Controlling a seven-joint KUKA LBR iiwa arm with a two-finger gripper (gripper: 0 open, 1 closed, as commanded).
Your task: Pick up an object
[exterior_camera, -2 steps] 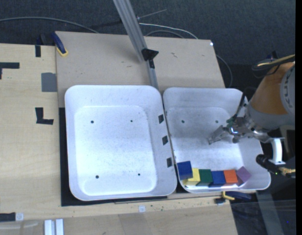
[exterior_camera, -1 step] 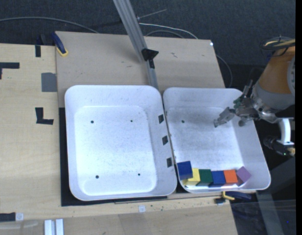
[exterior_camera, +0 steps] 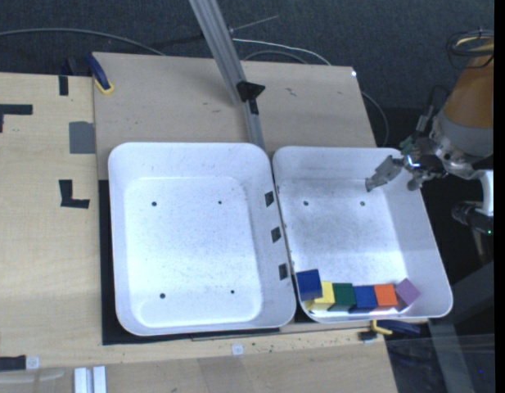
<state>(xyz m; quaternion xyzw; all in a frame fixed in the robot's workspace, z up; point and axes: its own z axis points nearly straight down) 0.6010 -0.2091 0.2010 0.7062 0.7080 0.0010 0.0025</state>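
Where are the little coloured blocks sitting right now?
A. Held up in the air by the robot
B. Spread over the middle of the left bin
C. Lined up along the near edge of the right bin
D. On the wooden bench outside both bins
C. The coloured blocks sit in a row against the near wall of the right bin, while the gripper is over that bin's far right corner, apart from them.

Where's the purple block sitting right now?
The purple block lies in the right bin, at its near right corner, at the end of the row of blocks next to the orange block.
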